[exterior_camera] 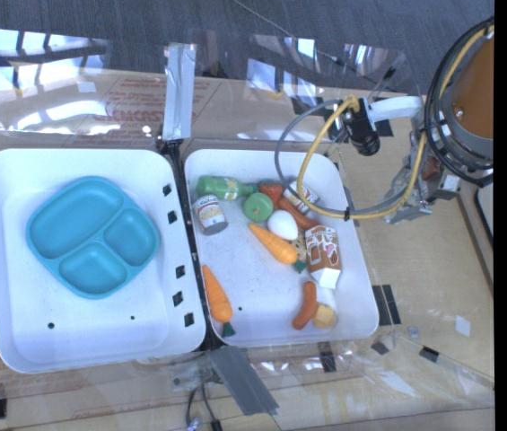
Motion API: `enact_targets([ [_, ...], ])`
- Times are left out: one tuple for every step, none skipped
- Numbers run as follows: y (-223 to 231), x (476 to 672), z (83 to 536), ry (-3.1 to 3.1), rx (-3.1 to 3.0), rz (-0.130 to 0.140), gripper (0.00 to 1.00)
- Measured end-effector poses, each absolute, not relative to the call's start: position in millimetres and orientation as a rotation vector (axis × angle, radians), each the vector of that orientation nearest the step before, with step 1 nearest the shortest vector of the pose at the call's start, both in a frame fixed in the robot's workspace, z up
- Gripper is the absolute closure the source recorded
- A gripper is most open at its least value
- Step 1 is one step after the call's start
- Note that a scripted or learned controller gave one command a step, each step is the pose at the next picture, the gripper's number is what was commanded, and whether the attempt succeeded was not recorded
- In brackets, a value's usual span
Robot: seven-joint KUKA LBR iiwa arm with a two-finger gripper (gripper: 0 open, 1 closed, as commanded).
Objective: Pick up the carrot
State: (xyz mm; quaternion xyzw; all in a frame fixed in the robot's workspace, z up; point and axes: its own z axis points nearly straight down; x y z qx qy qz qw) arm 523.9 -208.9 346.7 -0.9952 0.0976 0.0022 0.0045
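Observation:
An orange carrot (pixel 273 243) with a green end lies at a slant in the middle of the right bin (pixel 356 281), just below a white egg (pixel 283 224). A second carrot (pixel 217 298) lies along that bin's left wall, green tip toward the front. My gripper (pixel 417 189) hangs off the grey arm with the orange band (pixel 474 88), outside the right bin past its right rim. It is well away from both carrots, with nothing seen in it. Cables partly cover it.
The right bin also holds a green bottle (pixel 218 187), a small can (pixel 209 214), a green apple (pixel 257 206), a brown carton (pixel 323 248) and a sausage (pixel 305 305). A blue divided plate (pixel 92 234) lies in the left bin. Yellow and black cables (pixel 311 160) loop over the right bin's back corner.

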Motion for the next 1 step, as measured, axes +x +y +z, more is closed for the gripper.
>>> enact_targets([
  [-204.2, 526.8, 360.9, 0.292, -3.117, -0.009, 1.0],
])
